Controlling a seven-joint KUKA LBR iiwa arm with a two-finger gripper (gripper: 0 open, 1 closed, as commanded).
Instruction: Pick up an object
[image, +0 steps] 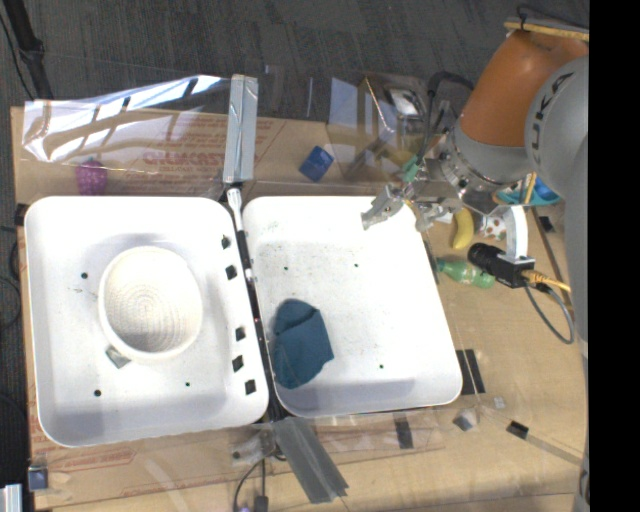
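A: Near side first. What is in the right bin (420, 350)?

B: A crumpled blue cloth (300, 343), lying near its front left corner.

A: Left bin (60, 400)?

B: A white bowl (150, 300), upside down, with a small grey piece (117, 355) touching its front edge.

A: The gripper (385, 208)?

B: Over the right bin's far right corner, well apart from the cloth. Nothing between the fingers; their spread cannot be told.

A: Beyond, on the table (500, 340)?

B: A blue block (317, 162) and a purple item (91, 178).
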